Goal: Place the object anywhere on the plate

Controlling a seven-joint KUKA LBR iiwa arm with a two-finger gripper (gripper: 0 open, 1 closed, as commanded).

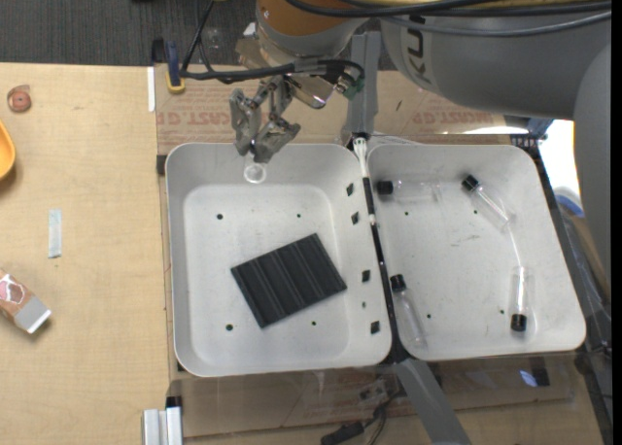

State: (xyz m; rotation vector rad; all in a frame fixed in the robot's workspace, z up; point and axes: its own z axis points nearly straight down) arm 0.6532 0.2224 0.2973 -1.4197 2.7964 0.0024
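Camera view, from above the bench: a small clear round piece, prob. the task's object, sits at the rear of the left bin, close to the back wall. I can't say whether it rests on the bin floor or hangs. The gripper hovers right over it, tips just above the piece, arm reaching in from the right. From this angle I can't tell how wide the gripper stands, nor whether it has hold of anything; nothing reads clearly as clamped.

The plate, a dark ridged rectangle lying skewed, is mid-bin toward the front, apart from the piece and with bare white floor btwn them. Nothing lies on it.

My read: we're at the pick stage, or just at the lift, with the transfer to the plate not yet done. Next move, as I judge it, needs a confirmed grip on the clear piece, then a lift high enough to clear the floor, a carry toward the front of the bin, and a low release over the ridged face. The piece looks light and round, so a high drop could send it rolling off.

The right bin holds several clear tubes w/ black caps, e.g. one tube at the rear. A brown-and-white wrapped item lies on the wooden bench to the left.
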